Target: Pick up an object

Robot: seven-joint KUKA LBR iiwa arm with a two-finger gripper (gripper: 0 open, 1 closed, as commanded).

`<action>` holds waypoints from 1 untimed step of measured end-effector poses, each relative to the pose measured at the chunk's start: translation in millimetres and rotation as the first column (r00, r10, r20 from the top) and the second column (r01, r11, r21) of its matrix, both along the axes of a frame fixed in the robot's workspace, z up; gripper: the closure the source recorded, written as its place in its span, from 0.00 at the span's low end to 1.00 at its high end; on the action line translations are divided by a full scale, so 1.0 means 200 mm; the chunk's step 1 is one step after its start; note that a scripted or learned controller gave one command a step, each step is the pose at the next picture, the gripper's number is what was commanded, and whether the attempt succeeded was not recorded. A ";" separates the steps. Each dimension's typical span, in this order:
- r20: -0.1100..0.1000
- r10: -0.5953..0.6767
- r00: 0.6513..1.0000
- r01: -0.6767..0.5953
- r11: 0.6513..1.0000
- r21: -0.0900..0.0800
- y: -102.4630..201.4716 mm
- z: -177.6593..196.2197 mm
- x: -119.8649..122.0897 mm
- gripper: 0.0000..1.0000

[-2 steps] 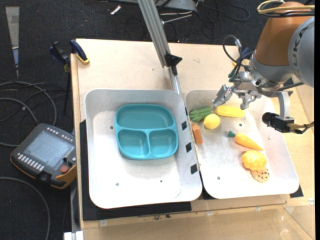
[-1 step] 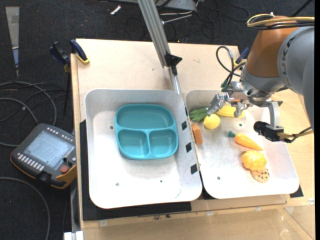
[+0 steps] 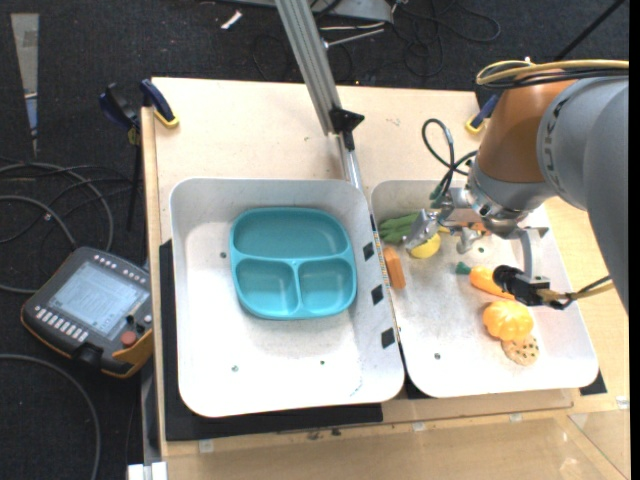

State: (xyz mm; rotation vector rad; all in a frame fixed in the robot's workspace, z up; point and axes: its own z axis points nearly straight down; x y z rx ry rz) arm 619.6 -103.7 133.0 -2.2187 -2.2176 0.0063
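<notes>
Risks first. The orange stick (image 3: 393,268) lies on the raised edge where the two bins meet. It is a poor target, and a nudge could tip it to either side. The green pod (image 3: 398,227) and yellow piece (image 3: 425,247) touch each other in the upper-left corner of the right bin (image 3: 450,363). A grab there may catch both or squirt one out. The gripper (image 3: 447,220) is low, just beside the yellow piece on its right. I can't tell if it is wide or narrow, and nothing shows as held. The yellow piece is probably the pick target, since it is nearest. The carrot (image 3: 483,281), round orange fruit (image 3: 506,318) and cookie (image 3: 521,349) are bunched at the lower right. The fruit and cookie touch, so a careless sweep could shove that cluster.

Containers. The left bin (image 3: 200,298) holds one teal divided plate (image 3: 293,263), lying flat near the middle, with all three compartments bare. The right bin holds the pod and yellow piece at the upper left. A small green bit (image 3: 462,266) lies near the middle. The carrot, fruit and cookie run down the right side.
</notes>
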 end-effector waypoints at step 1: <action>0.008 0.000 1.000 0.000 1.000 -0.001 0.00 0.07 0.01 1.00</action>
